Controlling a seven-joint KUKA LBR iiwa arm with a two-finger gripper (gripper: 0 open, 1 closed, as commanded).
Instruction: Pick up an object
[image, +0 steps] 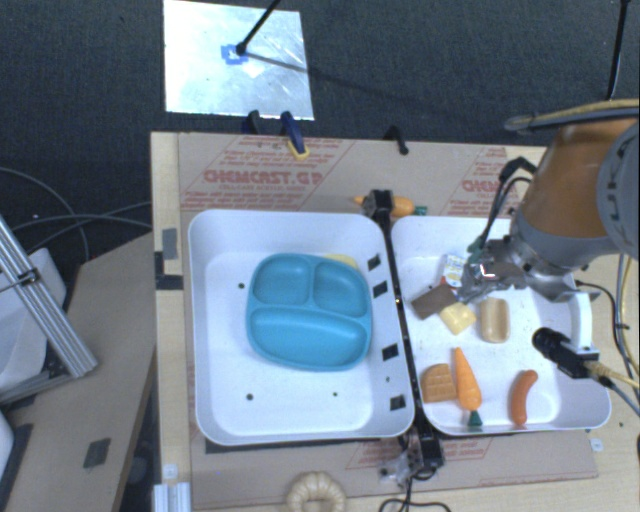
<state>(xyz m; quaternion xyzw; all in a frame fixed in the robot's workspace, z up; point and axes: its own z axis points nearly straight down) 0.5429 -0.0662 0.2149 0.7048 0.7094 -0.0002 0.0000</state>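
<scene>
At the far left a tan tabletop (115, 350) carries a pale board printed in red (260, 175), and the two bins sit on that board. The left bin (215, 330) holds a blue divided plate (305, 310) lying flat near its middle. A sliver of something yellow (343, 260) peeks out at the plate's far edge. Near the front of the board, below this bin, lies a small pale ring (318, 492). Past the shared wall, the right bin (565, 405) holds the loose objects. A flat brown piece (432, 301) lies nearest the wall, with a pale yellow block (458, 318) touching it on its right. A tan roll (494, 321) lies just beside the block. Further forward are a tan waffle-like piece (437, 383) and an orange carrot (465, 378) with a green end, touching each other. A reddish sausage (520, 397) lies apart to their right. A small pale packet (455, 268) lies towards the far side of this bin. The grey and orange arm (580, 190) reaches in from the right, and its jaws hang just above the brown piece and yellow block. From this slant I cannot tell whether the jaws are open or closed, and nothing is seen held between them.
</scene>
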